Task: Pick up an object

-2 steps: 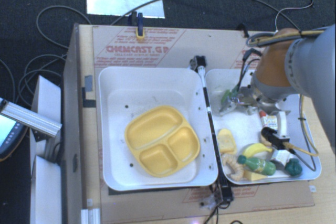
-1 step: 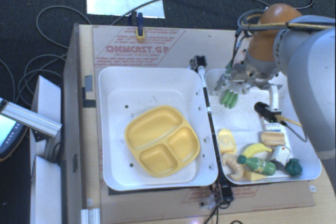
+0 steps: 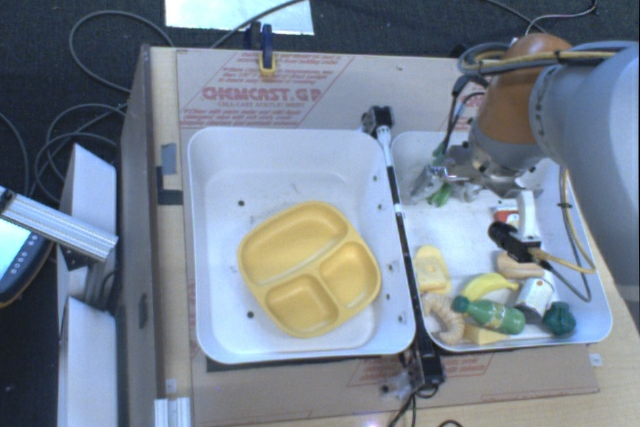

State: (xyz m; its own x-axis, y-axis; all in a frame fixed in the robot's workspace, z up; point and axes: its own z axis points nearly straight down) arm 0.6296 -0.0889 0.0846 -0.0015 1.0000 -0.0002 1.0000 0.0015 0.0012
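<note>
My gripper [image 3: 441, 179] hangs low over the back left part of the right bin [image 3: 598, 313]. A small green thing [image 3: 440, 196] lies right at its tip, and I cannot make out whether it is held. Several toy foods crowd the front of that bin: a yellow wedge [image 3: 430, 267], a banana [image 3: 488, 287], a green bottle [image 3: 492, 316], a tan knobbly piece [image 3: 446, 318], a tan curved piece [image 3: 520, 267], a white bottle [image 3: 535, 295] and a dark green lump [image 3: 560, 318].
The left bin [image 3: 215, 215] holds a yellow three-part plate [image 3: 310, 267]. A black divider rail [image 3: 398, 215] runs between the bins. The grey arm with its orange band [image 3: 505, 110] covers the right bin's back right corner.
</note>
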